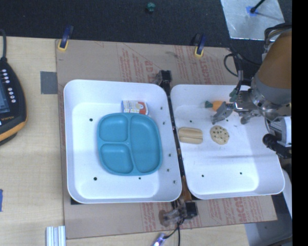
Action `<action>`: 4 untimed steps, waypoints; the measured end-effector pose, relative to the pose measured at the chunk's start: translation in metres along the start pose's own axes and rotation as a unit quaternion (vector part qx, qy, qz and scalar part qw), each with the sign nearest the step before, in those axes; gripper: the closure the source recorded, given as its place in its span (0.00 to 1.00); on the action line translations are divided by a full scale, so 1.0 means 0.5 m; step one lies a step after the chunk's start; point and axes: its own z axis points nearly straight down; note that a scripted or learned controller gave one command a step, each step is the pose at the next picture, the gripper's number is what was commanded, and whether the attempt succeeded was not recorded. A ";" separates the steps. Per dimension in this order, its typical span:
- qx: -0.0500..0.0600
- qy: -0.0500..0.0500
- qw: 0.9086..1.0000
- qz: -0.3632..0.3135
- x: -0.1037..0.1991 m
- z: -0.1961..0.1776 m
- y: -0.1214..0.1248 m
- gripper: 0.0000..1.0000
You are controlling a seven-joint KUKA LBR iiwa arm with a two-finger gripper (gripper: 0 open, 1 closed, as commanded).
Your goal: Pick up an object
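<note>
The likeliest thing to be picked, a round tan cookie dotted with dark chips, lies flat on the floor of the right-hand shallow white bin, just below the gripper's jaws and not touching them. The two-finger gripper hangs over the upper part of that bin with its dark fingers spread apart and nothing between them (one finger slants down to the left, the other sits nearer the wrist).

Left of the cookie, and down-left of the jaws, rests a pale brown oblong bread-like piece, close to the bin's left wall. Just up-left of the jaws sits a small orange and green object, too small to identify, near but apart from the fingertip.

Well to the left of the jaws, across the divide between the bins, the left-hand white bin carries a light blue plastic plate with three compartments, and a small white and red box lies against the plate's upper edge. Farther left again, on the wooden bench, lies a black and orange control pendant.
</note>
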 end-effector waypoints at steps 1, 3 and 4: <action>0.000 0.000 1.000 0.000 -0.099 0.181 0.161 0.00; 0.003 0.000 1.000 0.001 -0.004 0.201 0.161 0.00; -0.001 0.000 1.000 0.001 -0.092 0.178 0.163 0.00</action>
